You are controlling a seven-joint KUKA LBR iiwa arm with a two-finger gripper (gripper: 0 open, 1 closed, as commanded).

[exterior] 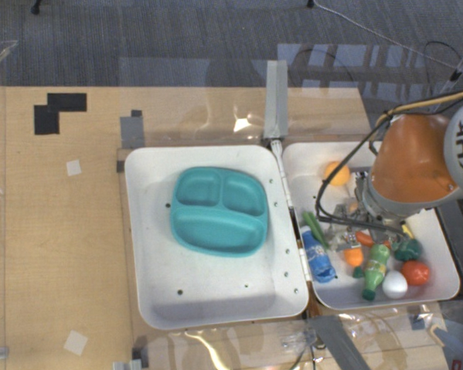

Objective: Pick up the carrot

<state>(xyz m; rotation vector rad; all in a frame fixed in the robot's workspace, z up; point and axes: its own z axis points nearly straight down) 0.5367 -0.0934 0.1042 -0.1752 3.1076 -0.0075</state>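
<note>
- Carrot (354, 256): I read the small orange piece in the right bin (450, 285) as the carrot, lying among the clutter near the bin's middle, just beside the green bottle (374, 269). Too little shows for me to call its long axis.
- Gripper (363, 229): sits low in the same bin under the arm's orange band, wrist and cables covering its tip. I cannot tell how the jaws stand, nor see anything between them.
- Relation: carrot lies at about 7 o'clock from the gripper, very close; I judge a short shift that way is needed.
- Neighbours: blue bottle (319, 259) at 9 o'clock of the carrot, white egg (394, 284) and tomato (416, 272) at 4 o'clock, crowding the grasp.
- Left bin (156, 300): holds a teal tray (218, 210).
</note>
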